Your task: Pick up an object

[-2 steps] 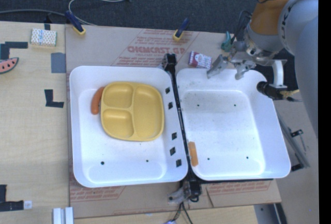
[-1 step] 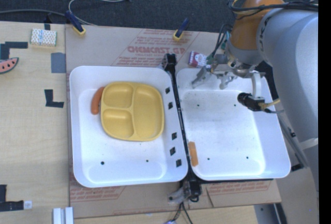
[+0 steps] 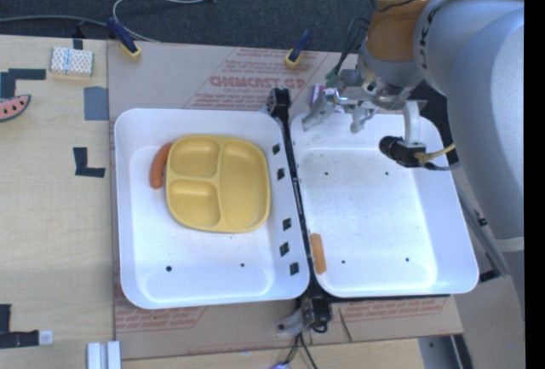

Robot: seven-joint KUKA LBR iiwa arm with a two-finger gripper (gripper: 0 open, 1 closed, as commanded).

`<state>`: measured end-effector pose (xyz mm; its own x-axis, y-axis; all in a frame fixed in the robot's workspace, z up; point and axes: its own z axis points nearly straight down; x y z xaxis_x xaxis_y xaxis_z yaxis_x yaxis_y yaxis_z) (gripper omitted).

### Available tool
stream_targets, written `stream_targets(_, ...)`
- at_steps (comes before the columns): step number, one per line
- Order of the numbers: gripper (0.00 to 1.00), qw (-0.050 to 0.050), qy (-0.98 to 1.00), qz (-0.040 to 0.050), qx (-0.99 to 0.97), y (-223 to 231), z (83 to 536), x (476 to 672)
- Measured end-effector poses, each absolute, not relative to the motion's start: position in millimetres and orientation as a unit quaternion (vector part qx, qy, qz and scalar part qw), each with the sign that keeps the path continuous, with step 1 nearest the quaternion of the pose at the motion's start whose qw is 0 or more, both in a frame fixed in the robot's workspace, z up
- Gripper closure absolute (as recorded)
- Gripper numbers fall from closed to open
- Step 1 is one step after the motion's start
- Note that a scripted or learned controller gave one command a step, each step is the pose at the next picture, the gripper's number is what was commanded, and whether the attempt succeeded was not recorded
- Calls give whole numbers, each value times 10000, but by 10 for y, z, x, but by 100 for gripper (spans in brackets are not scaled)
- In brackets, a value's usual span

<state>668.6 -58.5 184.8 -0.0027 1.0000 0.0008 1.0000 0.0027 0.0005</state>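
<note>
Orange little carrot-looking thing (image 3: 317, 252) is sitting in my right bin (image 3: 383, 214), tucked against the left wall near the front corner, long axis running front to back along that wall. My gripper (image 3: 339, 107) hovers up at the back edge of the same bin, fingers spread a bit with nothing between them. So the target's straight toward the front from me and slightly left, way closer than the yellow plate (image 3: 218, 183) in the other bin

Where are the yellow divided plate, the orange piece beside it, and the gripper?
yellow divided plate (image 3: 218, 183): camera view, plate centre.
orange piece (image 3: 157, 167): camera view, its middle.
gripper (image 3: 339, 113): camera view, between fingertips.
</note>
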Motion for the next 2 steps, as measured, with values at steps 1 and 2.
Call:
stream_targets(1, 100, 9, -7087, 4, -7055, -579, 1935, 6684)
stream_targets(2, 0, 8, -7087, 7, -7056, -581, 1934, 6683)
